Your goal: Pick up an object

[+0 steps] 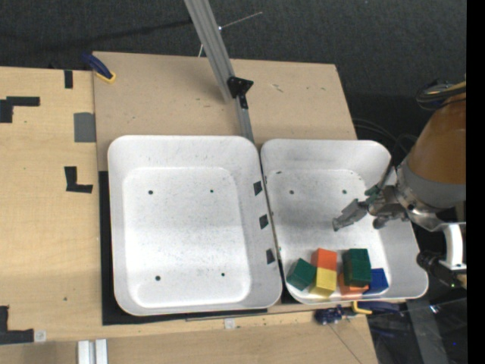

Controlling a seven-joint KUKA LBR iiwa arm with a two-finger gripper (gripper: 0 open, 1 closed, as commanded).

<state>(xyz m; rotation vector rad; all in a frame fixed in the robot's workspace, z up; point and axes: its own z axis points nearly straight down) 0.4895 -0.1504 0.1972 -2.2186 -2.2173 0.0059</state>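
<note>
The arm [443, 154] comes in from the right edge, its orange band showing above the grey wrist, and reaches over the right bin [318, 161]. The gripper [350, 217] hangs over the right half of that bin, its dark fingers pointing left and slightly toward the near side. Nothing can be seen between them. How wide the jaws stand cannot be told from this slant; the fingertips merge into one dark shape against the white floor of the bin, so whether they are released or clenched is unclear. Whether the tips touch the bin floor is also unclear.

The blocks lie in a tight cluster at the near edge of the right bin, near and slightly right of the gripper and apart from it. From left to right: a green block [301, 273], a yellow block [325, 280] with an orange block [326, 258] just beyond it, a darker green block [357, 266], and a blue block [377, 280] at the right end. They touch or nearly touch one another.

The left bin [182, 149] sits beside the right one, their rims meeting along the middle. A grey metal pole [211, 32] slants down from the far side to where the bins meet. Both bins rest on a wooden bench [295, 97].
</note>
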